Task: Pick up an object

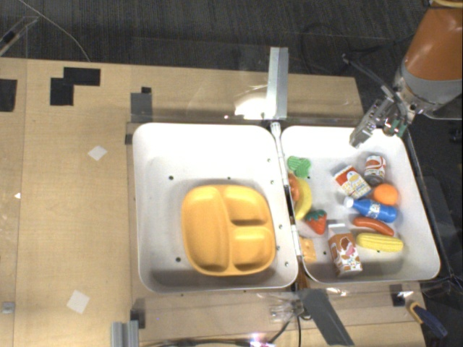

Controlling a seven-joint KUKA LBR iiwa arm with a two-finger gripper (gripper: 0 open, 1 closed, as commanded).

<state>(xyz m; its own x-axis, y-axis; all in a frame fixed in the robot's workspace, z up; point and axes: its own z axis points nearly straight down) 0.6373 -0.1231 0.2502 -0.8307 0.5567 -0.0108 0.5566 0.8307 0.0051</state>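
Toys fill your right bin [427, 255]: banana [305, 199], orange [386, 194], blue bottle [376, 210], small cartons. Your left bin [155, 157] holds a yellow divided tray [227, 228]. Your pincer [367, 130] hangs over the right bin's far corner, holding nothing; its opening cannot be told.

Right bin [427, 262] front crowded with toys [365, 215], back bare

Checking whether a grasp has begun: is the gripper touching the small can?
Apart. The camera view shows the gripper above the right bin's far rim, with bare white bin floor between it and the small can.
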